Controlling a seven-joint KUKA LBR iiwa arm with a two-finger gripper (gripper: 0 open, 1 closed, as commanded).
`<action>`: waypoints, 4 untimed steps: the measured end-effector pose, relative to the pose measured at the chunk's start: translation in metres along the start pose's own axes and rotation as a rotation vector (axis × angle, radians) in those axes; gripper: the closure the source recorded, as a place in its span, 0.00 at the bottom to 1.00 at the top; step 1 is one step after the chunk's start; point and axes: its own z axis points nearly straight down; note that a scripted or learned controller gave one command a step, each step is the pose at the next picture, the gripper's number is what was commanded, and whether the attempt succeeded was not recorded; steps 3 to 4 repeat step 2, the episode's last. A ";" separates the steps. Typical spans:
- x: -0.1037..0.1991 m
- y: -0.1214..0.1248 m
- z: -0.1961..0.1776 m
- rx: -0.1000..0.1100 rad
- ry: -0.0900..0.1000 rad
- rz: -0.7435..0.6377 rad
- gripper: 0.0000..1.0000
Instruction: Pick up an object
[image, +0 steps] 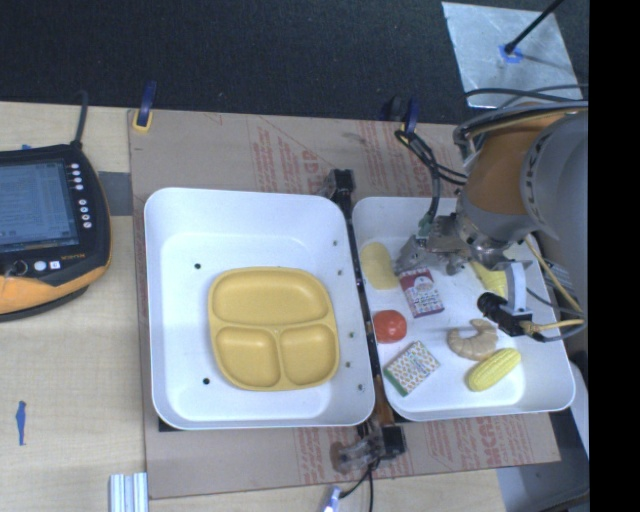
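Observation:
The right bin (560, 395) holds several small items. A pale yellow lemon-like piece (377, 265) lies by its left wall, with a red ball (389, 324) below it. A red and white carton (424, 295) sits in the middle. A green and white packet (411, 367), a tan curled piece (473, 342) and a yellow corn cob (493, 369) lie toward the front. My gripper (426, 257) hangs low over the bin's upper middle, right above the carton's top end. The arm hides part of a yellow item (488, 276) to the right.
The left bin (180, 250) carries a yellow divided tray (272, 327). A teach pendant (45, 225) lies on the bench at far left. Cables (430, 170) loop behind the right bin. The arm's grey and orange body (520, 180) covers that bin's back right corner.

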 end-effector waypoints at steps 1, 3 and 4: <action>0.000 0.000 -0.010 0.002 0.000 -0.002 1.00; 0.064 -0.019 -0.101 -0.002 0.002 -0.001 1.00; 0.064 -0.019 -0.101 -0.002 0.002 -0.001 1.00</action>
